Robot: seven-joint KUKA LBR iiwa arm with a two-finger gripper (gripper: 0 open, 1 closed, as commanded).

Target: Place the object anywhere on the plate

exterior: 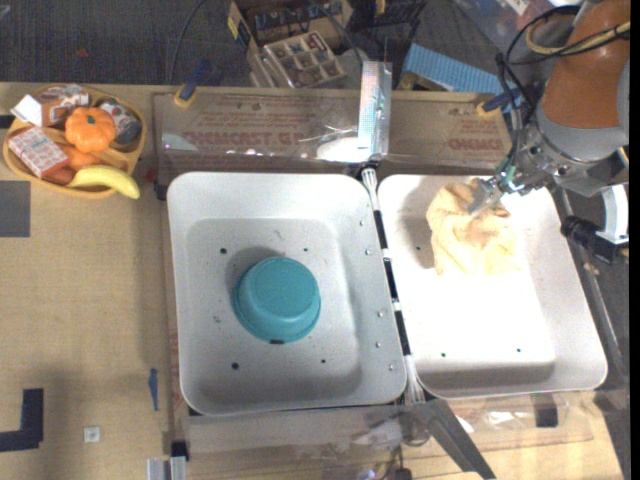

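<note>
Robotics lab / test cell, not a home. Evidence: wooden bench w/ two white bins side by side, left bin and right bin, fixed into a frame at frame centre. Grey arm w/ orange band enters at upper right, cables looped around it. Clear plastic sheeting taped along the bins' top edge. Dark carpet floor at top of frame, cluttered w/ a box of parts and loose wires. Upper left: bowl of toy fruit, test props by the look.
</note>
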